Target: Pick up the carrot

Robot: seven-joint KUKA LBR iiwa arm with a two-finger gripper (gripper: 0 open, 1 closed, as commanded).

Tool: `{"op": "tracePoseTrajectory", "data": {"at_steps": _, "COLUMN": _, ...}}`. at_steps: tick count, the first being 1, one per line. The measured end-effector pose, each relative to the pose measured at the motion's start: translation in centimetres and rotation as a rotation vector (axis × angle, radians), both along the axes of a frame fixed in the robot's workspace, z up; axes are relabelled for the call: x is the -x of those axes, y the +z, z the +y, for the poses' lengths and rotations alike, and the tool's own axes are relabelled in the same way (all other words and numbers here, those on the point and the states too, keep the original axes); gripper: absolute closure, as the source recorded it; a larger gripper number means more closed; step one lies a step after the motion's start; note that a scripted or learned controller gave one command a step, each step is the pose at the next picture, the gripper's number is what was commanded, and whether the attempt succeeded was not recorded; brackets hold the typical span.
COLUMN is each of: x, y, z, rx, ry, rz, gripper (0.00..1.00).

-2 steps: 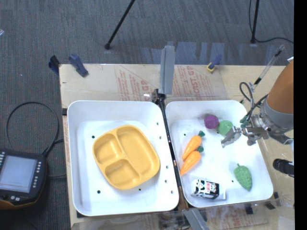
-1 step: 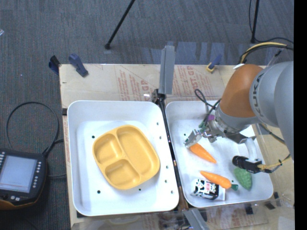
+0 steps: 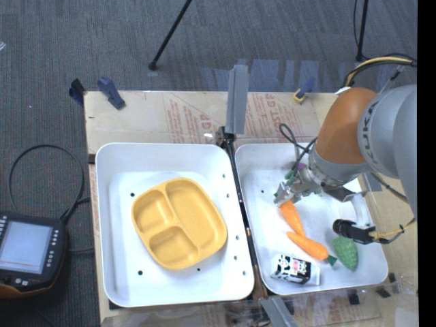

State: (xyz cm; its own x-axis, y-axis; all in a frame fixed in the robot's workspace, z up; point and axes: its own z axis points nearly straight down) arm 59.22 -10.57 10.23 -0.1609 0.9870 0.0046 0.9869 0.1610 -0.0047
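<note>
Gripper (image 3: 289,195) sits at the upper tip of one carrot (image 3: 292,216); finger state cannot be determined.

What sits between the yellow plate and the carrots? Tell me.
In the camera view, the yellow plate and the carrots are parted by the two bins' adjoining rims and bare white bin floor.

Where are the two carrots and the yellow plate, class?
upper carrot (image 3: 292,216), camera view, mid-body.
lower carrot (image 3: 308,245), camera view, mid-body.
yellow plate (image 3: 204,240), camera view, its lower right rim.
</note>
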Motion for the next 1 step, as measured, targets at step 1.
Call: {"op": "tracePoseTrajectory", "data": {"at_steps": 1, "x": -5.46, "y": 14.14, "z": 8.54, "rx": 0.002, "ry": 0.144, "rz": -0.018, "gripper": 1.0}}
